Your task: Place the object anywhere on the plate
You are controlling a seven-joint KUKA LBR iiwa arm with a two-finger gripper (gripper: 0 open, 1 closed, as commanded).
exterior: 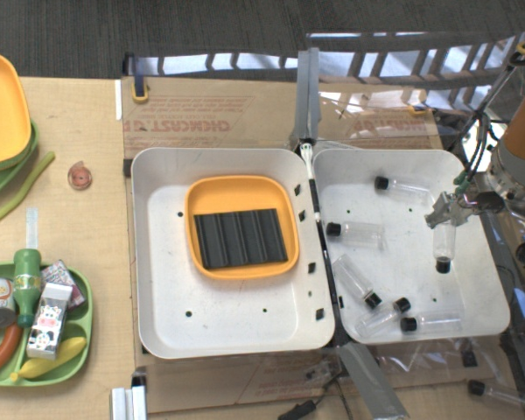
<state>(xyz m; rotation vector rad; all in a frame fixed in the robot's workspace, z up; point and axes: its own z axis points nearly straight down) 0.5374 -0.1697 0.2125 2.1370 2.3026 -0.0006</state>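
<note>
Risk first: a clear, slick tube slipping or swinging loose on the carry left, cause being a grip near one end only.

Far left of the pincer (446, 220), across the divider: shallow white left bin (157, 322) carrying the square orange plastic plate (241, 198) with a dark ribbed mat (241, 239) in its middle.

Under and around the pincer: shallow white right bin (481, 313), scattered with more transparent black-capped tubes (354, 231), to its left and below.

Right at the pincer: clear plastic tube with a black cap (443, 254), hanging upright, cap down, upper end apparently pinched between closed fingers. Well apart from the plate, not yet over it.

Tube itself: see-through, thin, hard to tell from the white bin floor; only the dark cap stands out.
</note>
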